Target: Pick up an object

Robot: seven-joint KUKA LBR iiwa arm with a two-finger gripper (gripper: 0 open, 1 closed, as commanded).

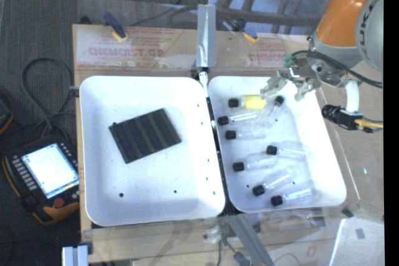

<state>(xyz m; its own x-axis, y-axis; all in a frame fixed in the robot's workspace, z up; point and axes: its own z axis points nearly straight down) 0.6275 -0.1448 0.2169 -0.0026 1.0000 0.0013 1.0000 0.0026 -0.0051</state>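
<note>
Two white bins sit side by side on the counter (pixel 143 50), clamped cardboard behind them, presumably so objects can be moved between two fixed, walled areas without rolling off. Left bin (pixel 100 190) holds one flat black ribbed pad (pixel 145 134), lying at an angle near the middle. Right bin (pixel 324 177) holds a scatter of clear vials with black caps: one with yellow contents (pixel 250 101) near the top, a clear vial (pixel 269 110) tilted just under the tool, others spread down toward the near edge, e.g. a lower vial (pixel 272 184) and a bottom vial (pixel 293 197). All lie on their sides, loosely strewn, some close to touching; looks like random clutter for grasp trials. The arm (pixel 349 3) comes in from the right, orange band high in frame, wrist angled down and leftward over the top of the right bin. The tool (pixel 288 85) hangs at the upper area of that bin, fingers spread apart at a moderate width, nothing clearly between them. The tilted clear vial lies just below and to the left of the fingertips, with the yellow one beside it, so either is probably the candidate. Can't tell whether the tips touch the vial or sit above it. Pick judged not yet made; a risk is round vials rolling or two being pinched together.
</note>
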